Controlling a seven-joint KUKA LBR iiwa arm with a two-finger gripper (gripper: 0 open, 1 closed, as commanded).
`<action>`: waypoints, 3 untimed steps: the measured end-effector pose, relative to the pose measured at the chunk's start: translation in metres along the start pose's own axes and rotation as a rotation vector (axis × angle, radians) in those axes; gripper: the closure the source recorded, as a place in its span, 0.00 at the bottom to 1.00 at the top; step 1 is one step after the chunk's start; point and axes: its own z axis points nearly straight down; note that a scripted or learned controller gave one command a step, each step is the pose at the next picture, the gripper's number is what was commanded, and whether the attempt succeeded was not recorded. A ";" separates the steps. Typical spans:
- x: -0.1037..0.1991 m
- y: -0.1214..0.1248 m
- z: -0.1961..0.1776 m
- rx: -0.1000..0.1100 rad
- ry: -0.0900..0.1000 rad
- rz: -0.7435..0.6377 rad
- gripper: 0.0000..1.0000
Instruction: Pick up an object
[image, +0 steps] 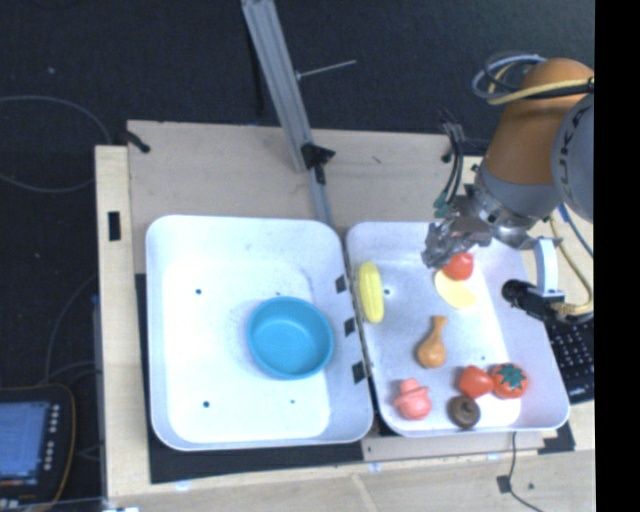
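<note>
Dark floor lies all around a pale wooden bench (230, 160), and two white bins sit on it side by side. Over the right bin (400, 245) hangs the gripper (447, 247), at the end of the grey arm with its orange band (535, 125), near the far edge of that bin. I cannot tell how the gripper is set or if it has hold of anything. A small red thing (459, 266) sits right under its tip, touching or nearly touching it, and a flat yellow piece (456, 291) lies just next to that, a bit nearer to us. Along the left wall of the right bin lies a yellow corn cob (371, 291). In the middle of that bin is a tan pear-shaped toy (432, 344). At the near edge of the right bin sit a pink toy (412, 398), a brown ring (464, 410), a red toy (475, 381) and a red tomato with a green top (508, 380). The left bin (180, 260) holds a blue bowl (290, 337).
</note>
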 end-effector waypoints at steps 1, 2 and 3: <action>0.053 -0.008 -0.012 0.002 0.003 -0.002 1.00; 0.109 -0.010 -0.002 0.004 0.001 0.000 1.00; 0.170 -0.011 -0.017 -0.001 0.003 -0.003 1.00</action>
